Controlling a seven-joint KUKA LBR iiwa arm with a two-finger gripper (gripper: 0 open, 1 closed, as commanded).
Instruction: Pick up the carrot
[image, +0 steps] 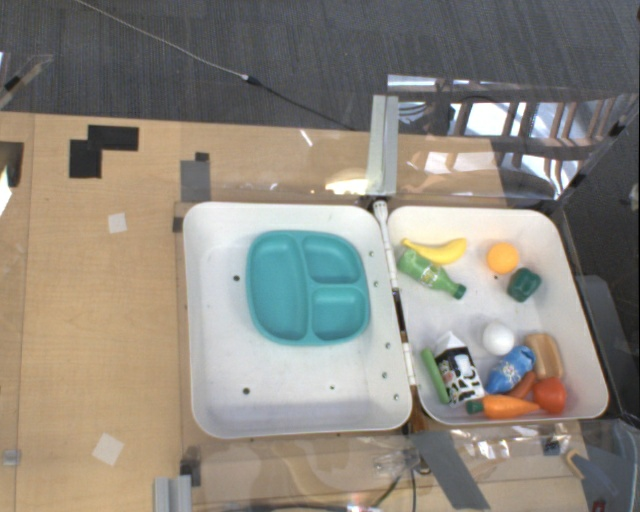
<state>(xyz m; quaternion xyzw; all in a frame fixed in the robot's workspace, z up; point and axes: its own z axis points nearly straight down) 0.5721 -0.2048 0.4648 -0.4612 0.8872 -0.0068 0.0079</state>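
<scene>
Here, you see the carrot (508, 406) lying flat by the right bin's (572, 262) near wall, the black-and-white carton (459, 373) just left, a red tomato (551, 395) touching right. Descend between them. Gripper state: cannot tell.

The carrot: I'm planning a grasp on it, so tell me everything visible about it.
The orange, tapered, plastic-looking toy carrot lies flat and roughly horizontal along the near wall of the right-hand shallow white bin. Its thick end seems to touch a red round tomato-like toy; its narrow end points at a black-and-white carton. A blue toy sits just behind it.
</scene>
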